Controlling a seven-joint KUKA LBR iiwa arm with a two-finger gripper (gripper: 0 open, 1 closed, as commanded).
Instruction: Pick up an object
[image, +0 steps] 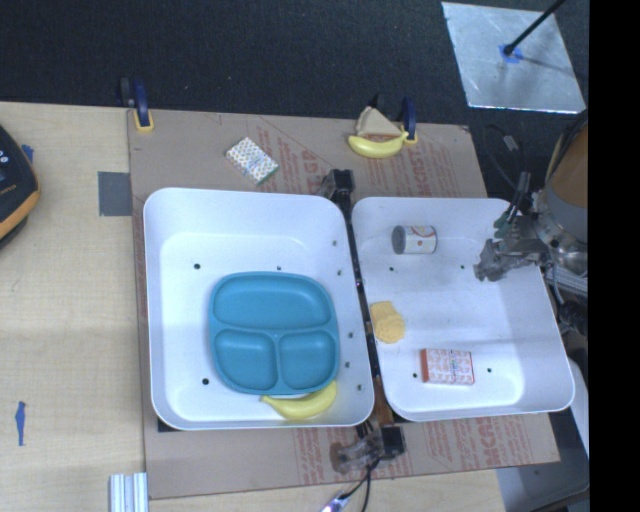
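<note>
My gripper (492, 262) hangs over the right bin's (520, 395) far right side, reaching in from the right edge with nothing visibly between its fingers. In that bin lie a small can on its side (415, 240) near the back, a yellow round sponge-like piece (387, 323) at the left wall, and a small red-and-white box (446, 366) near the front. The left bin (175, 225) holds a blue divided plate (272, 332) and a yellow banana (303, 403) at its front edge.
Behind the bins on the cardboard mat lie a patterned small packet (251, 159) and a banana with a sandwich-like toy (379, 134). A black-and-yellow device (12, 186) sits at the far left of the bench.
</note>
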